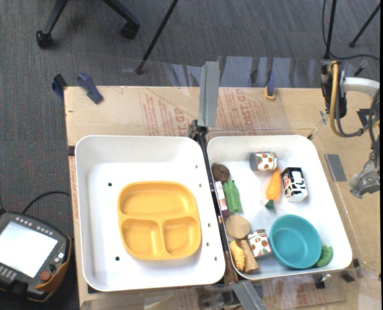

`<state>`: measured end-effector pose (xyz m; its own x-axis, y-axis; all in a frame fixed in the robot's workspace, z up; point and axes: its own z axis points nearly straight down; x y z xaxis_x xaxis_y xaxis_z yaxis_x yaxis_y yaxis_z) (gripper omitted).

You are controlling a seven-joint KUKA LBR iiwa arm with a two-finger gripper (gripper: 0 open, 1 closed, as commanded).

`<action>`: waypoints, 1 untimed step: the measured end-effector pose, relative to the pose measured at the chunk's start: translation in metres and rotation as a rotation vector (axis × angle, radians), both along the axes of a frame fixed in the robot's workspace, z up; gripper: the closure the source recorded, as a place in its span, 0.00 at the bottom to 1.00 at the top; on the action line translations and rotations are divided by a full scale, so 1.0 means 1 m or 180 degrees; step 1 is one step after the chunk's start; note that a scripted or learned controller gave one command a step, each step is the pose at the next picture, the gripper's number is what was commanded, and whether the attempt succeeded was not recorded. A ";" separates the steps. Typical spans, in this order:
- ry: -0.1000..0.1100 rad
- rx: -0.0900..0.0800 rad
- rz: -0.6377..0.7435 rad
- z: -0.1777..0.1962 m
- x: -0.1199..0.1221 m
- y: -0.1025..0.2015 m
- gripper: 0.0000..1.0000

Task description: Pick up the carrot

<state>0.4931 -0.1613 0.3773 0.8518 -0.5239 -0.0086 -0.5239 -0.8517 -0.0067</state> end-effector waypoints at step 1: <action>0.0006 0.0015 0.0762 -0.094 0.013 -0.046 1.00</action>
<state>0.5060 -0.2076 0.2829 0.9517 -0.3068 -0.0123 -0.3070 -0.9517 -0.0102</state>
